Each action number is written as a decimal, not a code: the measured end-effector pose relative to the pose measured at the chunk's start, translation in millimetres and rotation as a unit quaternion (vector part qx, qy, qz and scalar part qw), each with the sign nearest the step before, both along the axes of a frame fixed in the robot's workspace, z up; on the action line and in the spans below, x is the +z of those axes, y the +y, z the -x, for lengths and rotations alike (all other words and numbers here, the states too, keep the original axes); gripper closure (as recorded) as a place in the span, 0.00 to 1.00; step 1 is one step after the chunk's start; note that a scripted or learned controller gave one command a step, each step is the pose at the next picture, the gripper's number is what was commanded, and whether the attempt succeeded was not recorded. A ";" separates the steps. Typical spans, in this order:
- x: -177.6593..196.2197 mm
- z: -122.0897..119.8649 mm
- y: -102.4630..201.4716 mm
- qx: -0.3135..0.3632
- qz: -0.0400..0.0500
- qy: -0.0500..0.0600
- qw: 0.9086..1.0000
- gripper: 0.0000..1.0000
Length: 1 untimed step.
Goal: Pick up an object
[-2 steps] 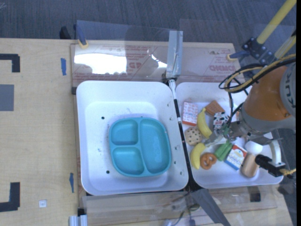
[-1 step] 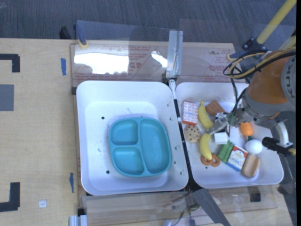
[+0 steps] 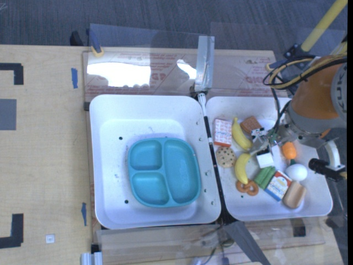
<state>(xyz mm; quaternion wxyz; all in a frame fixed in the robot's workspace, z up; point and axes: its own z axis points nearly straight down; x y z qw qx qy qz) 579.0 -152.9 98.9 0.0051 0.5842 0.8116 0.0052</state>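
Nearest the lens is your arm (image 3: 317, 95). Its grey body and orange band rise over the right bin's (image 3: 324, 207) far corner, and they cover part of the wrist below. The pincer (image 3: 268, 144) hangs low at the centre of that bin, just above the toys. From this slant you cannot tell whether it is apart or together, and nothing shows as held.

Right under it lies a small white block (image 3: 265, 160), which I judge to be the likeliest pick, since the tool sits almost on top of it. Just left of that are two bananas, the upper banana (image 3: 241, 134) and the lower banana (image 3: 241, 169), close enough to get nudged. An orange piece (image 3: 289, 150) and a white egg (image 3: 297, 172) sit to the right, near the arm.

Further out you have a green piece (image 3: 263, 176), a printed carton (image 3: 278, 185), a pretzel (image 3: 247, 187), a cookie (image 3: 225, 157) and a red-and-white box (image 3: 222, 132). They are packed tight, so a clean grab needs a narrow approach.

Across the divider, the left bin (image 3: 100, 148) carries a blue divided plate (image 3: 164, 171), well apart from the pile. It is probably a drop spot.
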 end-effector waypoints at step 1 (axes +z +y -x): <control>127.7 -30.3 71.2 0.000 0.001 0.000 1.000 1.00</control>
